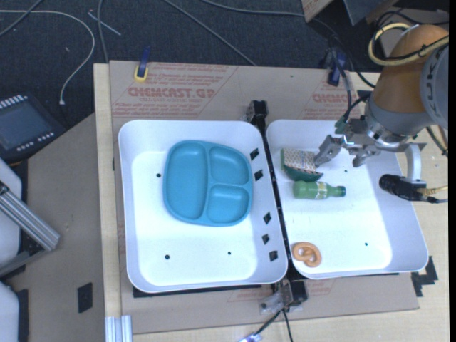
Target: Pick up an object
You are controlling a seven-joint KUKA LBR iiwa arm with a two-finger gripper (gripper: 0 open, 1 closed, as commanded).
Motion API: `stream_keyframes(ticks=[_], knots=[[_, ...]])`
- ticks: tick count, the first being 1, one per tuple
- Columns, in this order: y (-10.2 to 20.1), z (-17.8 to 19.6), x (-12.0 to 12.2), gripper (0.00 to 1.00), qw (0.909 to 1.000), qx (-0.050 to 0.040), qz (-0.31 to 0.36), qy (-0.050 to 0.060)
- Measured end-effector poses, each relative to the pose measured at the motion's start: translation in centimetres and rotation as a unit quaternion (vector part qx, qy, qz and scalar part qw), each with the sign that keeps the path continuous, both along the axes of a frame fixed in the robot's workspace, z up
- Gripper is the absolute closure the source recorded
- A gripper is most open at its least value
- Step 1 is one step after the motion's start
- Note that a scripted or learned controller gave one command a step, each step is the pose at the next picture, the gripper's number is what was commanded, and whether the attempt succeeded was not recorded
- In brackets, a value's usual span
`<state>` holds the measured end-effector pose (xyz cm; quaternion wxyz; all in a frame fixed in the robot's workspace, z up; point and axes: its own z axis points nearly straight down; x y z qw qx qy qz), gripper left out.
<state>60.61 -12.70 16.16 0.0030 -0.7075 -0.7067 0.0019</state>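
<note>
The gripper [343, 150] hangs over the upper part of the right bin [399, 219], its two fingers spread wide with nothing between them. Just to its left lies a patterned sponge [299, 162], with a green bottle [318, 189] on its side directly below that. A pretzel [306, 254] sits near the bin's front left corner (well apart from the others). The bin's right half is bare floor. The left bin [142, 212] holds a blue divided plate [208, 182]. Red print on the cardboard sheet [214, 84] reads roughly "CHEMCAST GP".
</note>
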Motion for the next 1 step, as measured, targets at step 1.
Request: stream_keyframes(ticks=[1], knots=[[0.42,-5.67,0.29,0.0,1.0,0.0003,0.001,-0.006]])
